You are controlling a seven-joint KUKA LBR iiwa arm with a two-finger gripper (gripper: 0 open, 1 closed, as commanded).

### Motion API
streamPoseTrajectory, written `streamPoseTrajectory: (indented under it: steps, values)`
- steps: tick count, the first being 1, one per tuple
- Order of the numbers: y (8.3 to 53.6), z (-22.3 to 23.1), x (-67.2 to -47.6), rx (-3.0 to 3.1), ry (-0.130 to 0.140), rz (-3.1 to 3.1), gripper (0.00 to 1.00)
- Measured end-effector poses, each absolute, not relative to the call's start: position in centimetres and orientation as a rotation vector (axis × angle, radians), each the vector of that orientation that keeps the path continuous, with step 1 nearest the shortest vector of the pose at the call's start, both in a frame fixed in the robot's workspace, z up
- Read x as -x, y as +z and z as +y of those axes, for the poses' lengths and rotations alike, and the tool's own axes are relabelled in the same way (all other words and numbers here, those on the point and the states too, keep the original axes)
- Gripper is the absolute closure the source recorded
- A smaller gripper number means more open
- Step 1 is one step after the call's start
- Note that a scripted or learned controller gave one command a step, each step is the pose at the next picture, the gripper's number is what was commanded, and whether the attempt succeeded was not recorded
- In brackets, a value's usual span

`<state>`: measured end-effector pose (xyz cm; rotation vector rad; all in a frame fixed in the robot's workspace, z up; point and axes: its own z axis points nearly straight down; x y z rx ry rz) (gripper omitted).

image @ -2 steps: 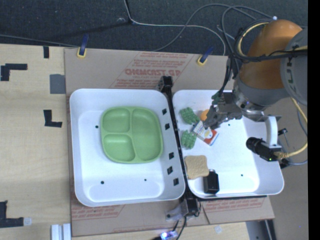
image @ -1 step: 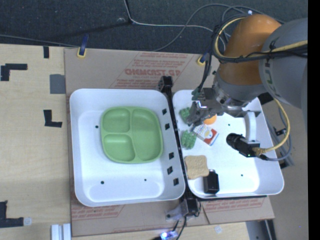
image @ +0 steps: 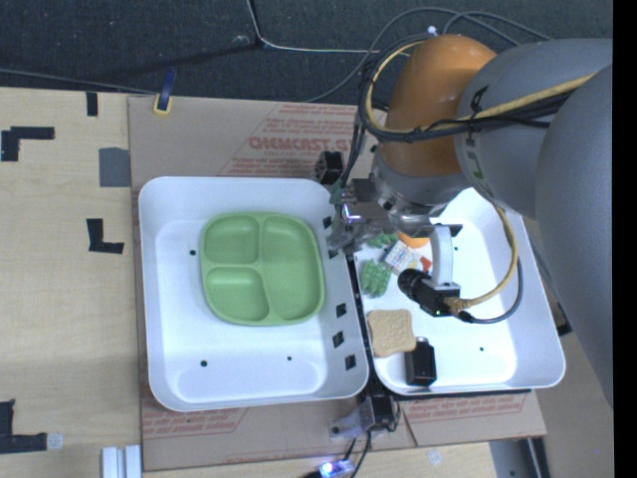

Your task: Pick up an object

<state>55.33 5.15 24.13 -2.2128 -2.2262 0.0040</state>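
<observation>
- Down in the right bin (image: 518, 361), near its left wall, lie a green object (image: 375, 279), a toast slice (image: 391, 332) and a black item (image: 421, 362).
- Pincer (image: 383, 239) hangs above the green object; its state cannot be told.
- Left bin (image: 169, 366) holds a green divided plate (image: 263, 268).

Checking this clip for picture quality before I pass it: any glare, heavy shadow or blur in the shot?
Camera view: bright light washes out the right bin's floor beside the arm; the left bin is evenly lit, with soft shadow along its inner walls; the green plate reads crisp; small items under the tool are shaded, cluttered and hard to make out; the arm looks slightly soft.
</observation>
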Motion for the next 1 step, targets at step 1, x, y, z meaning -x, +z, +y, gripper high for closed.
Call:
streamPoseTrajectory:
  steps: [1]
  values:
    - [23.52,9.76,-57.45,2.214,0.001,-2.227,1.0]
